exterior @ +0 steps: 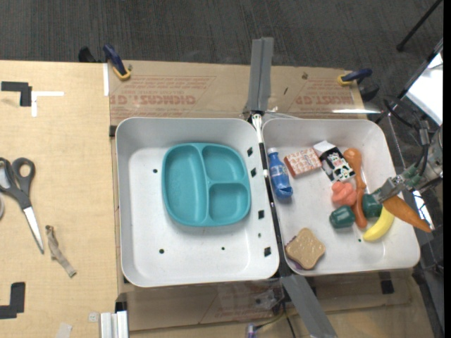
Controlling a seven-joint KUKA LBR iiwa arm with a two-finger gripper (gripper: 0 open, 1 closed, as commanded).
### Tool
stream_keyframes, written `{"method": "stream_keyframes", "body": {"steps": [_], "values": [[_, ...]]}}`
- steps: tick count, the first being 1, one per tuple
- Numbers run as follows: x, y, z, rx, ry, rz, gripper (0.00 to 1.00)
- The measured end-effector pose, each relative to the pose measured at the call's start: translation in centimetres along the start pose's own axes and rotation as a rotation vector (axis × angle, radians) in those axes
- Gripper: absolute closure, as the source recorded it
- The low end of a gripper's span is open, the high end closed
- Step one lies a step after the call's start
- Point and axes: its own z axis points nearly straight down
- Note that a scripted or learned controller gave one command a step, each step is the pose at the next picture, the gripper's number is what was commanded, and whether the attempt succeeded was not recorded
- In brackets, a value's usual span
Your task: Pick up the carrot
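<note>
The carrot [403, 211] is an orange cone with a dark green top [371, 206]. It lies slantwise at the right side of the right bin [331, 127], with its tip reaching out over the bin's right rim. My gripper [392, 187] shows as a small grey part coming in from the right edge, right against the carrot's upper side. How it stands on the carrot is too small to make out. A yellow banana [379, 227] lies just below the carrot's top.
The right bin also holds a long orange piece [357, 180], a pink piece [343, 191], a green piece [342, 218], a toast slice [306, 249], a blue bottle [279, 176] and small boxes [304, 162]. A teal divided plate [207, 184] sits in the left bin [141, 259]. Scissors [22, 192] lie far left.
</note>
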Motion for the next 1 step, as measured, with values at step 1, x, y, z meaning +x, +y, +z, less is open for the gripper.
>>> {"method": "stream_keyframes", "body": {"steps": [1], "values": [[3.02, 7.59, -1.23, 0.002, 0.000, 0.055, 1.00]]}}
